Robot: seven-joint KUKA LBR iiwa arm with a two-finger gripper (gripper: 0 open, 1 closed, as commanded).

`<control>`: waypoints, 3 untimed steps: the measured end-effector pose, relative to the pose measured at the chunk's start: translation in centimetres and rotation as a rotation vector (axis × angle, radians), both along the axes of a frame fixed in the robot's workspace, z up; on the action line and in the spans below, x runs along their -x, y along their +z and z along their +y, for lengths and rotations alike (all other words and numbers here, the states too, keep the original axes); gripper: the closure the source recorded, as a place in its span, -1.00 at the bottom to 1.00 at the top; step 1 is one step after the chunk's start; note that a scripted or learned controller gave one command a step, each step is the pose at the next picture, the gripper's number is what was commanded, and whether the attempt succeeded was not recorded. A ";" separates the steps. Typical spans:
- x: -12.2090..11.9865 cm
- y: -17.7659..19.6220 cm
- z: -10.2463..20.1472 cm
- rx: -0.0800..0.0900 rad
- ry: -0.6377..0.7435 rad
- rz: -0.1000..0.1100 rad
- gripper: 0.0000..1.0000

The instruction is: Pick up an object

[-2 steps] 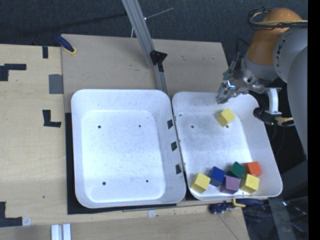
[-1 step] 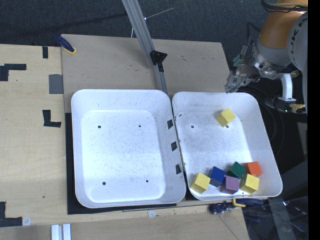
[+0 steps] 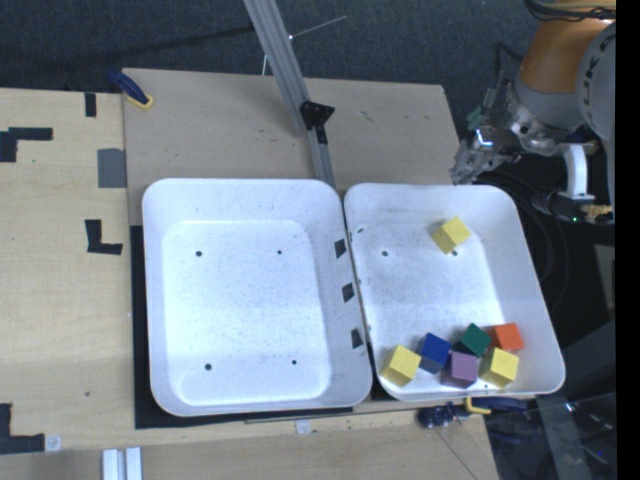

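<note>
- Camera view: two white bins; the left bin sits beside the right bin.
- Right bin holds seven blocks: three yellow, one each blue, green, purple, orange.
- One yellow block lies alone; six cluster at the near edge.
- Gripper hovers past the far rim; its state cannot be told.

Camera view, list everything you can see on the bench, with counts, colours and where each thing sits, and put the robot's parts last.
White bins: 2, side by side; left bin, right bin.
Yellow cubes: 3, all in the right bin; one alone near its far end, one at the near left of the cluster, one at the near right.
Blue cube: 1, in the cluster at the bin's near end.
Green cube: 1, in the cluster.
Purple cube: 1, in the cluster.
Orange cube: 1, at the cluster's right.
Metal pole: 1, grey, slanting behind the bins.
Arm: 1, grey and orange, upper right.
Gripper: 1, just beyond the right bin's far corner.
</note>
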State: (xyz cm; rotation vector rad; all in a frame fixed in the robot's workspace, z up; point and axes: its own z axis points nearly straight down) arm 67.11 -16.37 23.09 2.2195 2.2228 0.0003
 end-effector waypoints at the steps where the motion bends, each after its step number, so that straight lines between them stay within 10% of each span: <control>1: 2.0 1.0 5.4 -0.001 0.004 0.000 1.00; 3: 7.6 0.0 14.3 -0.002 0.003 0.004 1.00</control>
